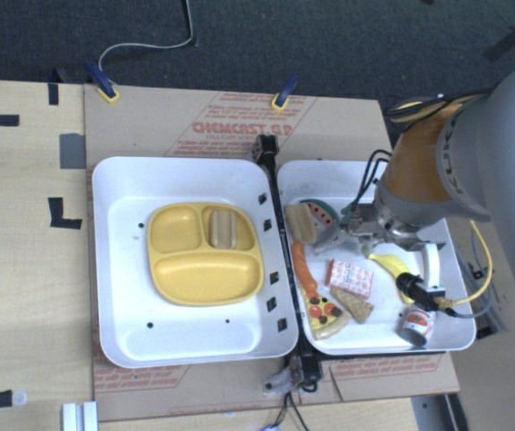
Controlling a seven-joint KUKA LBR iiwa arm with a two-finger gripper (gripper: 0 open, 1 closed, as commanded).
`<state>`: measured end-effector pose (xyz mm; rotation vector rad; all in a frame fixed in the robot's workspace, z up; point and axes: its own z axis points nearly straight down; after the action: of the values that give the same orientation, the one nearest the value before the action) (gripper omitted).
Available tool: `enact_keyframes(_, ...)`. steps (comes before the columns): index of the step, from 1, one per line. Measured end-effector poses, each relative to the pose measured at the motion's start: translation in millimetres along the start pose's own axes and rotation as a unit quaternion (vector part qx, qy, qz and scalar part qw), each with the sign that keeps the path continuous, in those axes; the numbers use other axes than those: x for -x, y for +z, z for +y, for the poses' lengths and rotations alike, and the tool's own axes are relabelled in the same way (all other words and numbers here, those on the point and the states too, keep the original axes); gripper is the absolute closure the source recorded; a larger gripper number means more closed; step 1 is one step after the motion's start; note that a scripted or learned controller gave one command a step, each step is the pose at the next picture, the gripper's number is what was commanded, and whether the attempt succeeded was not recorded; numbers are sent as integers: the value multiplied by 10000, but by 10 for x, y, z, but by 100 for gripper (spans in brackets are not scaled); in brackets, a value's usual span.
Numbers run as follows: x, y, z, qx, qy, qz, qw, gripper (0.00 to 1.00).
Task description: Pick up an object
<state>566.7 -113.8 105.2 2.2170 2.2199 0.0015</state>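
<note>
The right bin holds several toy foods. A watermelon slice and a tan bread piece lie at its left. Below them are an orange carrot stick, a pizza slice, a pink-and-white packet, a brown bread slice, a banana and a small can. My gripper reaches in from the right and hangs low just right of the watermelon and bread, above the packet. Nothing shows in its grasp.
The left bin holds a yellow divided tray. A black divider runs between the bins. The grey and orange arm covers the right bin's upper right. Cardboard lies under both bins.
</note>
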Motion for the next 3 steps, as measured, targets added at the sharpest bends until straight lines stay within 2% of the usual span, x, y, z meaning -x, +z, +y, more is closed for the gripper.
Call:
enact_keyframes(1, -21, 178, 477, 19, 0, 11, 10000, 0)
enact_keyframes(2, -37, 66, 486, 20, -2, 32, 10000, 100)
enact_keyframes(3, -36, 68, 485, 18, -3, 31, 10000, 0)
